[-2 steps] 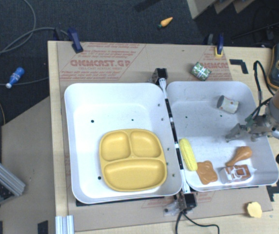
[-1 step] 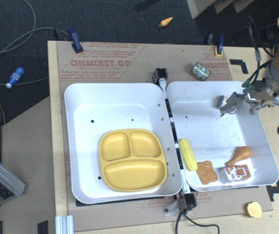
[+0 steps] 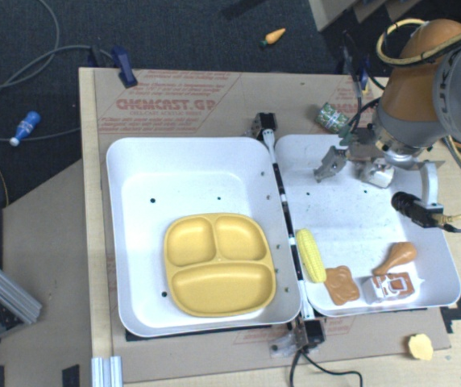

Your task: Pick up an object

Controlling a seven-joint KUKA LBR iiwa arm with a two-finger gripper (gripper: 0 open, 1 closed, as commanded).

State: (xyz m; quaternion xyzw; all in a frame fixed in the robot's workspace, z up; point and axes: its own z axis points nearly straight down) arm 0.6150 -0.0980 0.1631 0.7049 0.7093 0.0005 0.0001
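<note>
Four candidate objects lie along the right bin's (image 3: 424, 216) near edge: corn cob (image 3: 310, 255), brown piece (image 3: 342, 285), drumstick (image 3: 397, 256), packet (image 3: 393, 285). Gripper (image 3: 351, 161) hovers at the far end, well apart, fingers spread, empty; the cob's long axis runs near-to-far.

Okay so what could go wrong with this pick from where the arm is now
The gripper sits at the far end of the right bin, while the corn, brown piece, drumstick and carton crowd the near edge. Closing here would likely grab nothing. The corn lies against the bin wall, so a finger may hit the rim. The clustered items could be nudged or taken together.
</note>
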